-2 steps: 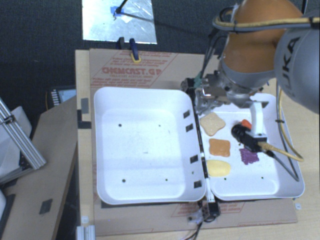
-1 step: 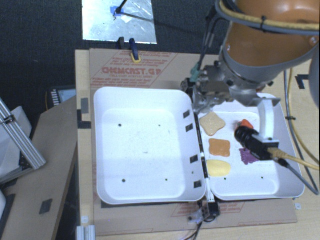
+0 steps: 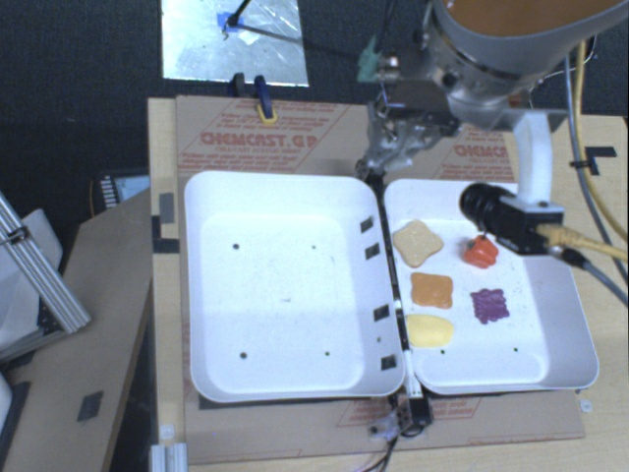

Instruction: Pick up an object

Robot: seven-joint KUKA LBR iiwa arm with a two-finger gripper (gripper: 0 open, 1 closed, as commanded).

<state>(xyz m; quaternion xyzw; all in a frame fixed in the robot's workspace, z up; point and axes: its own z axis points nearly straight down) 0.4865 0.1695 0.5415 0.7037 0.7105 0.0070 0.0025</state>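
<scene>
Several small objects lie in the right bin (image 3: 560, 362): a tan bread-shaped piece (image 3: 418, 243), an orange square piece (image 3: 431, 290), a yellow oval piece (image 3: 429, 330), a purple piece (image 3: 489, 305) and a red-orange piece (image 3: 481, 252). My gripper (image 3: 374, 168) hangs above the far end of the divide between the two bins, back from all of the objects. Nothing shows between its fingertips. The grey arm with its orange band (image 3: 521, 8) fills the upper right.
The left bin (image 3: 211, 362) sits beside the right one, joined by black clips (image 3: 378, 313) along the middle. A black camera-like device (image 3: 496, 214) on a white bracket overhangs the right bin's far edge. Cables run at the right. A metal sheet (image 3: 234, 28) lies behind.
</scene>
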